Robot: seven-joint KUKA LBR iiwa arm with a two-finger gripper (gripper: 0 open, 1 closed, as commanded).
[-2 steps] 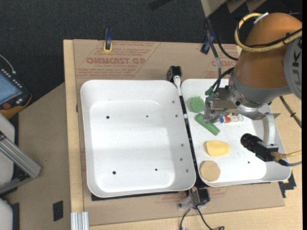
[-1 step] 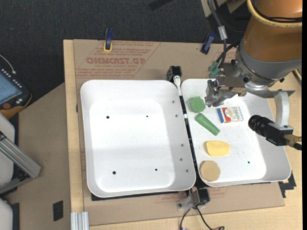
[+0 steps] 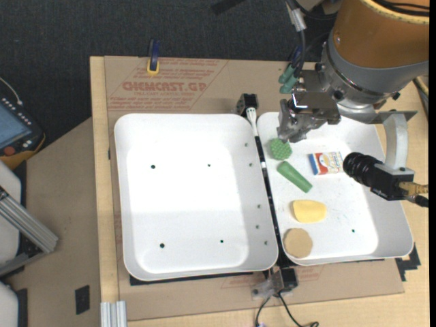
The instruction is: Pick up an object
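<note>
My gripper [image 3: 291, 132] hangs over the back left part of the right bin [image 3: 388, 240], its dark fingers pointing down just above a small green block [image 3: 279, 148]. I cannot make out the gap between the fingers. In front of that block lies a green stick [image 3: 294, 176], slanted. A small blue, white and red packet [image 3: 325, 163] lies to the right of it. Nearer the front sit a yellow lump [image 3: 308, 211] and a round tan disc [image 3: 298, 242].
The left bin [image 3: 136, 203] stands beside the right one, a black divider strip [image 3: 264, 182] between them. A black cylindrical fitting [image 3: 373, 174] on the arm juts over the right bin's right side. Brown cardboard [image 3: 170, 80] underlies both bins.
</note>
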